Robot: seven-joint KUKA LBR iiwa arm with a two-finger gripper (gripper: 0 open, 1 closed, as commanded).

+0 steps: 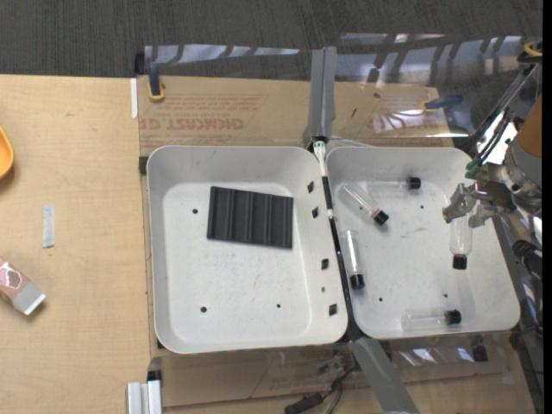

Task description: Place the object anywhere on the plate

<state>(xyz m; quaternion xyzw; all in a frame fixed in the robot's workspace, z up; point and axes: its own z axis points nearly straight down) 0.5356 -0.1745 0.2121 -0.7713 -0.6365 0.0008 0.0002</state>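
Note:
The plate is a dark ribbed rectangle lying flat in the upper middle of the left bin. Several clear tubes with black caps lie in the right bin. One tube lies near the bin's upper left, another tube along its left wall, and a third tube by the front wall. My gripper hangs over the right side of the right bin. A tube with its cap toward the front reaches out from just beneath it. Whether that tube is gripped or lying on the floor is unclear.
A divider with black clips separates the two bins. Cardboard lies behind the bins. On the wooden bench to the left are a small packet, a grey strip and an orange edge.

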